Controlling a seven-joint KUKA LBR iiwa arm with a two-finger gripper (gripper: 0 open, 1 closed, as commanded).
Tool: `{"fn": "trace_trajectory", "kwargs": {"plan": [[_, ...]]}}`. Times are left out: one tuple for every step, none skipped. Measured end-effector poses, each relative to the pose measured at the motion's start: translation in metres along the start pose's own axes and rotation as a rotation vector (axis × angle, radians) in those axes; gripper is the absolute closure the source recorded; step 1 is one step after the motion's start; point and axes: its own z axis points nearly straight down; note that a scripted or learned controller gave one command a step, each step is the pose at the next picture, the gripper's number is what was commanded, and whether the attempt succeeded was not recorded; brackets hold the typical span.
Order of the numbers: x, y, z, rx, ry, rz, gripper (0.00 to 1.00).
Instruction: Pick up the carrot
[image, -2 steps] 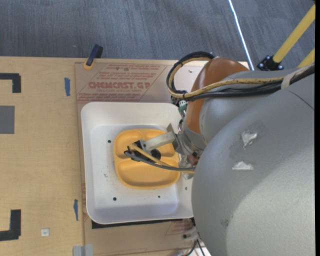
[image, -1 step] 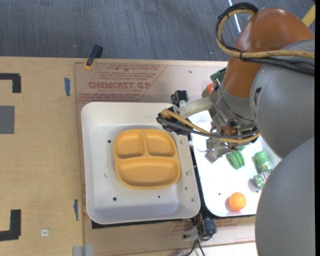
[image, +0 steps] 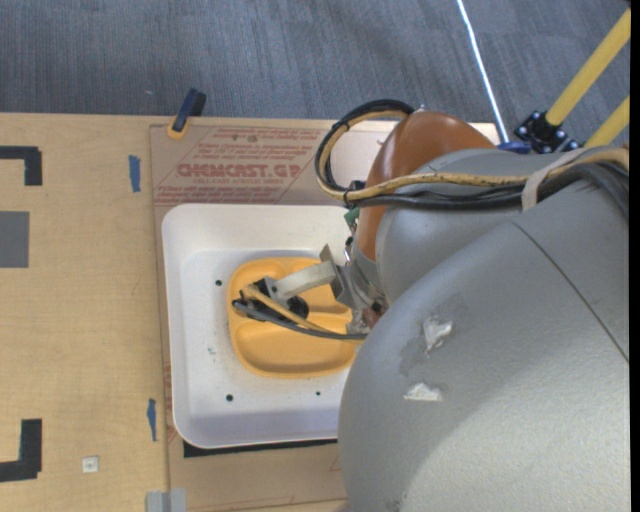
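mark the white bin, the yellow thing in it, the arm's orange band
white bin (image: 183, 330), camera view, on its left rim
yellow thing (image: 285, 352), camera view, on its lower part
orange band (image: 425, 150), camera view, near its top

Robotics lab. Big grey robot arm (image: 500, 350) trailing loose cables (image: 450, 182) over wooden bench (image: 80, 330); blue tape strips (image: 134, 172), black corner marks (image: 33, 168) on benchtop; white bin (image: 190, 300); grey carpet (image: 250, 50) beyond.

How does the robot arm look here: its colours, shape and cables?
The arm is bulky, rounded and grey, with pale chipped marks. An orange band sits above the wrist. A black cable loops beside it, and beige cables run across.
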Motion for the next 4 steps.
{"fn": "trace_trajectory", "kwargs": {"plan": [[0.0,0.0,0.0,0.0,0.001,0.001,0.0],[0.05,-0.028,0.021,-0.001,0.003,-0.018,0.0],[0.006,-0.002,0.112,0.003,-0.003,-0.217,0.0],[0.001,-0.003,0.092,0.002,-0.001,-0.202,0.0]]}}
